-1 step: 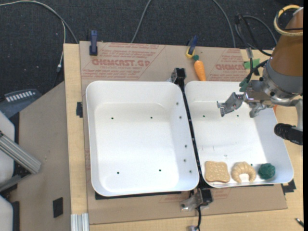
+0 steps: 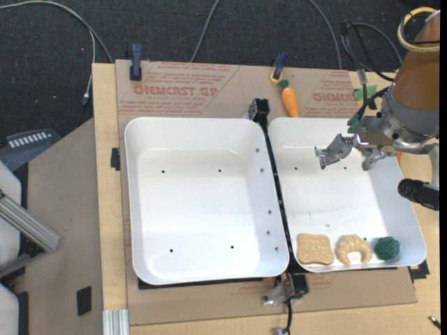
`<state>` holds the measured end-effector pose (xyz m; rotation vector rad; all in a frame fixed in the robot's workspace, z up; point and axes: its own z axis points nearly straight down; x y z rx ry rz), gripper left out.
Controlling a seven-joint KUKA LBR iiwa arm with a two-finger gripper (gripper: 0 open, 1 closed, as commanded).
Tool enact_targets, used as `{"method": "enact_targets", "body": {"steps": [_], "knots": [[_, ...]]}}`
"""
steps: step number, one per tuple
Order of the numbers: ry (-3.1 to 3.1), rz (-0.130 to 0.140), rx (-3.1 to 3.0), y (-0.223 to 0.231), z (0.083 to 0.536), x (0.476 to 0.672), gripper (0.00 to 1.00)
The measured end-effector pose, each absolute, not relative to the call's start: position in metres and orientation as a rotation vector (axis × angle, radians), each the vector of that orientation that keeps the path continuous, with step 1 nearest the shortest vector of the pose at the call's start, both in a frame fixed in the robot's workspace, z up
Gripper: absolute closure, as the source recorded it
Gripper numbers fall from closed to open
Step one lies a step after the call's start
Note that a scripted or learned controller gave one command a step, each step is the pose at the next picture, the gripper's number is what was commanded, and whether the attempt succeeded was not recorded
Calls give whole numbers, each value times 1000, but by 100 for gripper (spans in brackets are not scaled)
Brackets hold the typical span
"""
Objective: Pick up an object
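Dark carpet with loose cables surrounds the bench [image 2: 174, 82], a brown board printed with red lettering that carries two shallow white bins side by side.

Gripper [image 2: 353, 155]: hangs over the upper part of the right bin [image 2: 328, 208], near its far wall, on the grey arm with the orange band [image 2: 419, 68] coming in from the right. Two fingers appear spread apart with nothing between them, though the metal parts are small and cluttered, so the opening is a best reading. No object held.

Right bin, near edge: three candidates lie in a row, well apart from the gripper. Tan toast-like piece [image 2: 315, 249], then a pale croissant-like piece [image 2: 353, 249] just beside it, then a small dark green lump [image 2: 387, 247] toward the corner.

Left bin [image 2: 195, 201]: white floor with a few dark dots.

Outside the bins: an orange carrot-shaped toy [image 2: 289, 100] rests on the bench just beyond the right bin's far rim.

Progress, judged: early. No pick made. Left to do: travel toward the near row, descend on one piece, close, lift.
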<state>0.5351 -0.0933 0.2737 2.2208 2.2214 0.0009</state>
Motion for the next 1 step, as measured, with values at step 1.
{"method": "enact_targets", "body": {"steps": [1], "knots": [[2240,-4,2208,-126,225,521,0]]}}
